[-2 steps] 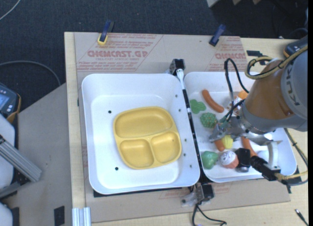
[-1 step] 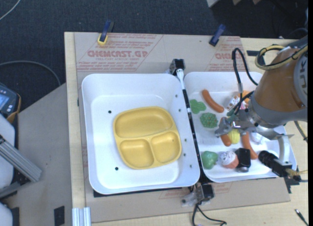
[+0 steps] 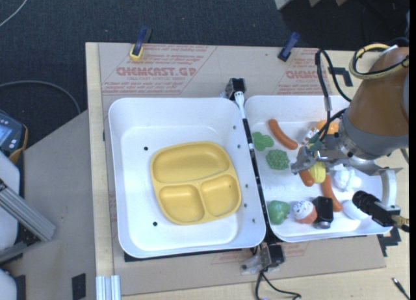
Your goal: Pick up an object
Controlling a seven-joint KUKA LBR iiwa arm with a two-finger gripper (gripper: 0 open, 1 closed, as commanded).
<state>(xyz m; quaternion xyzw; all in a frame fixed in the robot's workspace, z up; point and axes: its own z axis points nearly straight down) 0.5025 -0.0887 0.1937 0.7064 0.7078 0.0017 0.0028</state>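
The gripper [image 3: 311,156] hangs low in the right bin [image 3: 286,105], over a yellow toy [image 3: 317,173] and an orange piece [image 3: 305,178]; whether it is apart or together I cannot tell. Just left lies broccoli [image 3: 277,159], farther off a sausage [image 3: 283,134] and a green leaf [image 3: 262,141]. Nearer sit a green pepper [image 3: 277,210] and a white toy [image 3: 299,210]. The left bin [image 3: 123,120] holds a yellow tray [image 3: 195,180]. With toys packed this close, a descent could wedge between two pieces and come up with nothing.
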